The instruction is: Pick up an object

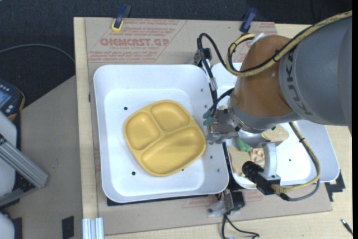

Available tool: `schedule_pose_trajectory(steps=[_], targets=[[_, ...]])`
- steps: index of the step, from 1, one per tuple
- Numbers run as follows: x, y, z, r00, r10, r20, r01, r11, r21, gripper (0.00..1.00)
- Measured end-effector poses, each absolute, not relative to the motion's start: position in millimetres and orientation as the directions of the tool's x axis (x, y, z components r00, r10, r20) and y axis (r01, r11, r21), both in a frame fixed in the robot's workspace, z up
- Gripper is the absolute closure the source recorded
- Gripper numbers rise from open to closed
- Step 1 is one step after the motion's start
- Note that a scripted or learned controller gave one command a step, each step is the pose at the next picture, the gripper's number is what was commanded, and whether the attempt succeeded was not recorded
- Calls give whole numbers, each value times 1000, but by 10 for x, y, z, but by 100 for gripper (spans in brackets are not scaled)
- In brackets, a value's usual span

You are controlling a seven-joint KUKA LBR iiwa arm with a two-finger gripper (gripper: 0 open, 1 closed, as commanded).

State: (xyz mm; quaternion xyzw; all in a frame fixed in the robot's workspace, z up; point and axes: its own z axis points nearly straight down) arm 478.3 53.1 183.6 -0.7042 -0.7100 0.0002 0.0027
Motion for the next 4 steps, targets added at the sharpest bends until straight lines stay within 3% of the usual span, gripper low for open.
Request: schedule_pose_trajectory(steps=[1,2,3,4], targets=[[4870,1208,3298,-8,1000,7,1000,8,15,100],[4860,1739,2227,-5,1000,-1,1000,5,-12,100],[5440,1981,2863,-3,1000,3,1000,2,10,100],[4955,1617,2987,3,1000,0,1000,-3,-5,100]])
